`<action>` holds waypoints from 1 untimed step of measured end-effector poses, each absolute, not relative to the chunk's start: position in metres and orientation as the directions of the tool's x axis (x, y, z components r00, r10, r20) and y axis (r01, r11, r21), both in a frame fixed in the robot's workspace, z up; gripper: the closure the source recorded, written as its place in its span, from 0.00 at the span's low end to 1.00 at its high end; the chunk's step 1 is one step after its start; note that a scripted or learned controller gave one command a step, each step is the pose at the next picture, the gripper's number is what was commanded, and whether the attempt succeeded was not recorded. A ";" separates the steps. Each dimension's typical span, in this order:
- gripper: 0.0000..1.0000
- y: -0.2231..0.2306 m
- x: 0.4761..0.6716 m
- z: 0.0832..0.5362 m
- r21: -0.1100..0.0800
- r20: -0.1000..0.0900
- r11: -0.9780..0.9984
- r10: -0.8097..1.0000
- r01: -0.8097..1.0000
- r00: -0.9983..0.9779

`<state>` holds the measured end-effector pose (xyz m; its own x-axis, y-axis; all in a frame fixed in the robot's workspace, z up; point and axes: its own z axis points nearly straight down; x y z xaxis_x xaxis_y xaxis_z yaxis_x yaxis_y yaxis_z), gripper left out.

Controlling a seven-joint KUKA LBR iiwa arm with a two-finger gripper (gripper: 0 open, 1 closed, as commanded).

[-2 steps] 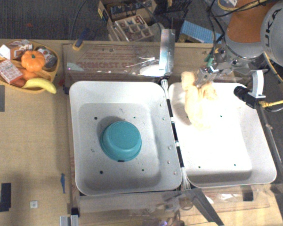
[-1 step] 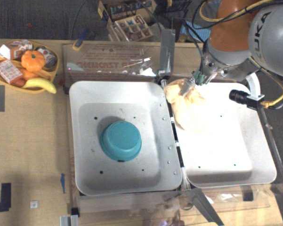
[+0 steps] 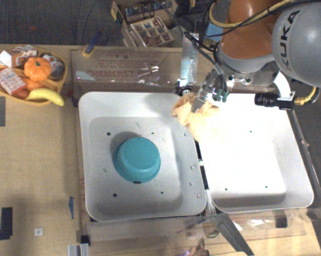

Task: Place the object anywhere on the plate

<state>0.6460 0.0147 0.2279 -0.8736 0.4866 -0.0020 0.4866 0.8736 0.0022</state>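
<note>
A round teal plate (image 3: 138, 159) lies upside-down-looking in the middle of the left white bin (image 3: 96, 116). A pale tan, crumpled soft object (image 3: 189, 117) hangs blurred over the divide between the two bins, near their far edge. My gripper (image 3: 203, 99) comes down from the grey arm at the upper right and is shut on the top of this tan object, whose upper part sits between the fingers. The object is to the upper right of the plate, roughly a plate's width away from it.
The right white bin (image 3: 256, 159) lies under the arm. A basket (image 3: 26, 81) with a banana, an orange pumpkin and small boxes stands at the far left on the bench. A clear plastic panel (image 3: 123, 71) lies behind the left bin.
</note>
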 end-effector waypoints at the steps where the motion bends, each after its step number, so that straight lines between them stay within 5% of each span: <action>1: 1.00 0.052 0.636 0.233 0.002 -0.003 0.993 0.114 0.114 -0.993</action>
